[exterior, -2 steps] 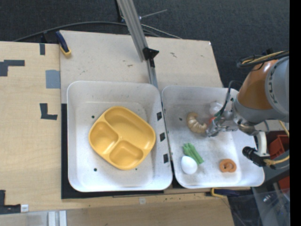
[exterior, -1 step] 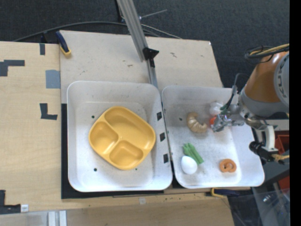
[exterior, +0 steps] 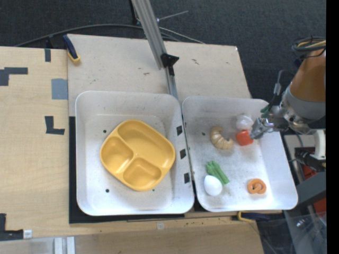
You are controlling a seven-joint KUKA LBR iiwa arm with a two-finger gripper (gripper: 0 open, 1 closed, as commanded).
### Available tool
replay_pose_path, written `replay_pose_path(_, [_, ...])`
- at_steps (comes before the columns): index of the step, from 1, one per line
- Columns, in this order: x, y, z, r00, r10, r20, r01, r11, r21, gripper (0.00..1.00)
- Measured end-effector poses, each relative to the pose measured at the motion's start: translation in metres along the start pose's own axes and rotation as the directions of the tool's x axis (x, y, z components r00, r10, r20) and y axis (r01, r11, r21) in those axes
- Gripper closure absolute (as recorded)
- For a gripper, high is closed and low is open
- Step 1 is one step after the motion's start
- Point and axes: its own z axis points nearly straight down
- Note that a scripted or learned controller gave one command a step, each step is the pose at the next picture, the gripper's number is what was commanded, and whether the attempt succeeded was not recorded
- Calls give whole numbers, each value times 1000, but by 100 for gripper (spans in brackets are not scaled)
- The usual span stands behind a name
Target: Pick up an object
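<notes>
The right bin (exterior: 275,157) holds several small objects. A red piece (exterior: 243,138) lies near its middle, with a pale translucent piece (exterior: 243,122) just behind it. Left of them is a tan croissant-shaped piece (exterior: 221,139). Toward the front lie a green bundle (exterior: 216,172), a white egg (exterior: 213,186) and an orange ring (exterior: 256,187). My gripper (exterior: 259,129) reaches in from the right, low over the bin, its tip right beside the red piece's right edge. Nothing is visibly held.
The left bin (exterior: 90,142) holds a yellow divided plate (exterior: 137,154). A metal pole (exterior: 151,28) slants down to the gap between the bins. A wooden bench top with tape marks extends to the left.
</notes>
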Motion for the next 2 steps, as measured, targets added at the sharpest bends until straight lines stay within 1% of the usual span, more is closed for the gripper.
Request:
replay_pose_path(1, [0, 1, -43, 1000, -1, -1, 1, 1000, 1, 100])
replay_pose_path(2, [51, 5, -51, 1000, -5, -4, 5, 1000, 4, 100])
